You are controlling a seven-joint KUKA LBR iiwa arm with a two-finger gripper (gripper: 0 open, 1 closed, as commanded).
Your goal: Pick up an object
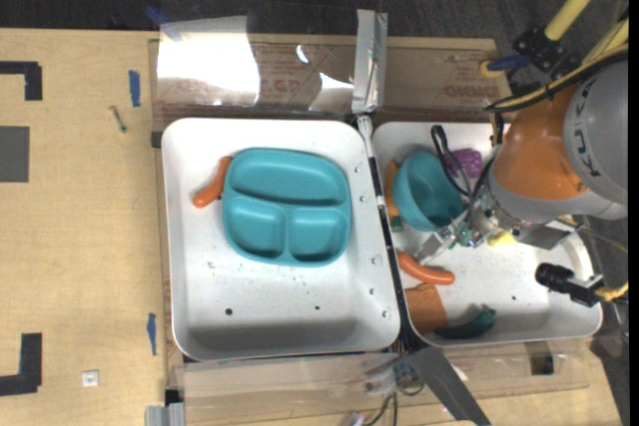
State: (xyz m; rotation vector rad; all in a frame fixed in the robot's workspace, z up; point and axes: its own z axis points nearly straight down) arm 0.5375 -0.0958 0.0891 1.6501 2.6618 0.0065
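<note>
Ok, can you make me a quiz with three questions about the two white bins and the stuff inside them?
1. Where does the divided teal plate lie?
A. left bin
B. right bin
C. on the cardboard

2. What colour is the bowl in the right bin?
A. red
B. teal
C. yellow

3. How does the bowl sit?
A. flat, opening straight up
B. upside down
C. tipped on its side

Answers:
1 A, the plate fills the middle of the left bin.
2 B, it matches the plate's teal.
3 C, its opening faces sideways, towards the arm, not up.
</note>
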